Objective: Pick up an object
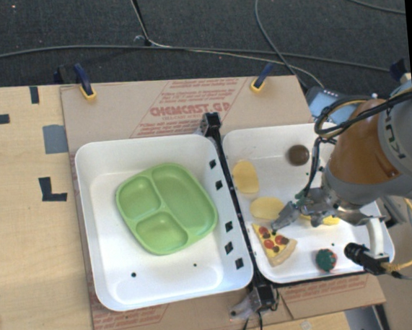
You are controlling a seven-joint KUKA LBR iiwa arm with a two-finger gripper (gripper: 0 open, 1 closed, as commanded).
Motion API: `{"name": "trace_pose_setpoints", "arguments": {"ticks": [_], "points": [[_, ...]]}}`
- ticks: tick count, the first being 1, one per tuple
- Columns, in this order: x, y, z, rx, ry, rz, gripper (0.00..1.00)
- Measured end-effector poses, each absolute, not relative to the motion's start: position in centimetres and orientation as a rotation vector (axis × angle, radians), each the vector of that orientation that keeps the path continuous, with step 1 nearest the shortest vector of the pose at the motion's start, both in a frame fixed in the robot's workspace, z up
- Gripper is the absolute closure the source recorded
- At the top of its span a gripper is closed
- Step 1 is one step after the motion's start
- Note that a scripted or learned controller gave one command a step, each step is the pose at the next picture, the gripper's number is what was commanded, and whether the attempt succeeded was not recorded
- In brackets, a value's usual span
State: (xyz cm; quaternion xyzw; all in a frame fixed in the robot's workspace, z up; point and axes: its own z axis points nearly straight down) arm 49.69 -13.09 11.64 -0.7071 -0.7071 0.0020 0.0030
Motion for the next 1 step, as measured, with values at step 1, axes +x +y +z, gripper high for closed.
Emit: {"name": "trace_pose_setpoints", "arguments": {"ticks": [1], "points": [[49.85, -13.14, 8.63, -2.225, -2.222, -0.002, 0.0]]}}
